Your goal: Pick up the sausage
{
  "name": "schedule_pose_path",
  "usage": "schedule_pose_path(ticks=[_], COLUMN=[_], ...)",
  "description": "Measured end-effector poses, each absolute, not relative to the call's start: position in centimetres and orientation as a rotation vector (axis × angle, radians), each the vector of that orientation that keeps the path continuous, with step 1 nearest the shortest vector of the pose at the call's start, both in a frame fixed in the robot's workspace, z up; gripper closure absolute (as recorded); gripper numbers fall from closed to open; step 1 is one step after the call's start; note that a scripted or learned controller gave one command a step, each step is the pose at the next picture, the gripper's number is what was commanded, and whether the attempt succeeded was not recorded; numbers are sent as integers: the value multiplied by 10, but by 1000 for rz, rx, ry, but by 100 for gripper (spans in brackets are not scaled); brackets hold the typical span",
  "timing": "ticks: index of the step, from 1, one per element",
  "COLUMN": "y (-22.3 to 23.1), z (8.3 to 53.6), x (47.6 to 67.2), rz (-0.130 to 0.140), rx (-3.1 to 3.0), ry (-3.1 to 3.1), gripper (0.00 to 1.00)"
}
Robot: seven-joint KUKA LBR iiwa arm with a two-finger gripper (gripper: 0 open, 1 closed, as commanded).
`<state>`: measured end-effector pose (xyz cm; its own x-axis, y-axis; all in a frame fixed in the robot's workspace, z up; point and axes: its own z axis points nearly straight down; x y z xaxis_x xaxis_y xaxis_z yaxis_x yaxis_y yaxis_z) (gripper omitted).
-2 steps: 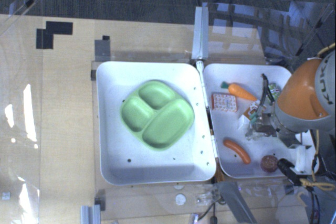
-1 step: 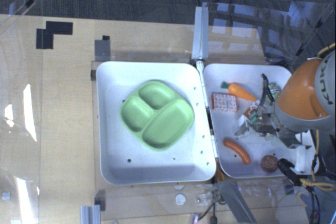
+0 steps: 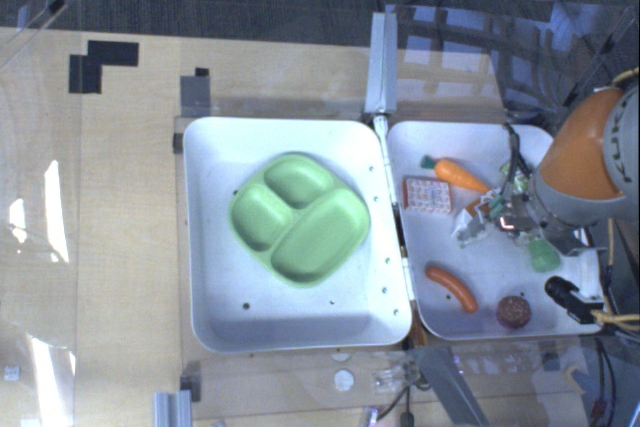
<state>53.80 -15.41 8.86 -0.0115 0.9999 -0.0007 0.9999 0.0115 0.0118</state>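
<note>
The sausage (image 3: 451,286), reddish-orange and slightly curved, lies near the front of the right bin (image 3: 432,320), pointing diagonally toward the front right. My gripper (image 3: 478,221) hangs over the middle of that bin, a short way behind the sausage and slightly to its right, apart from it. Nothing is seen held in the gripper.
The right bin also holds a carrot (image 3: 459,175) at the back, a pink checkered packet (image 3: 428,196) on its left side, a dark red round thing (image 3: 514,311) at the front and a green thing (image 3: 544,256) beside the wrist. A green divided plate (image 3: 300,218) sits in the left bin (image 3: 215,300).
</note>
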Motion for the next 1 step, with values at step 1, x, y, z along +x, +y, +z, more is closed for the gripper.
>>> schedule_pose_path(ticks=[1], y=[-130], z=[88], x=[596], rz=[11], rx=[2258], ry=[2174], gripper=[0])
